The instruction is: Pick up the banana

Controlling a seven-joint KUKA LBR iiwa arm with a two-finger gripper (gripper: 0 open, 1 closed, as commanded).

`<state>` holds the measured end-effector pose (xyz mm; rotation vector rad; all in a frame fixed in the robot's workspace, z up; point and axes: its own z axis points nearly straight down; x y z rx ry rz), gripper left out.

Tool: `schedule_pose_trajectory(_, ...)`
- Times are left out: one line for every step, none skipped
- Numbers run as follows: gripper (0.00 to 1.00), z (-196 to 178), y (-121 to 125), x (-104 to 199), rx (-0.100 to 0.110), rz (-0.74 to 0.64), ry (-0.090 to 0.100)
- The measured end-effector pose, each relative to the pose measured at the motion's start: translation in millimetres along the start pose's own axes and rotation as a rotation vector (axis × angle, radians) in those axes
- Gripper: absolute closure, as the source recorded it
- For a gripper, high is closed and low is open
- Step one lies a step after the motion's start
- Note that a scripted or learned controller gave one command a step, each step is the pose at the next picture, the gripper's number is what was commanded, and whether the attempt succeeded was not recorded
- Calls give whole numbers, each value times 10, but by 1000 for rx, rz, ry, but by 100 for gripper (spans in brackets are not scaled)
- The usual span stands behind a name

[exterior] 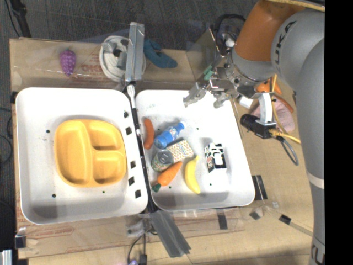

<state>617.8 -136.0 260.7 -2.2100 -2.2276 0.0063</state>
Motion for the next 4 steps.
schedule_pose_trajectory(0, 1374, -744, -459, 0, -49, 1)
schedule_pose_trajectory(0, 1702, -1359, -280, -2, 28, 2)
schedule_pose_trajectory(100, 1607, -1356, -287, -1, 23, 1)
schedule_pose_trajectory(100, 538, -746, 332, -3, 66, 2)
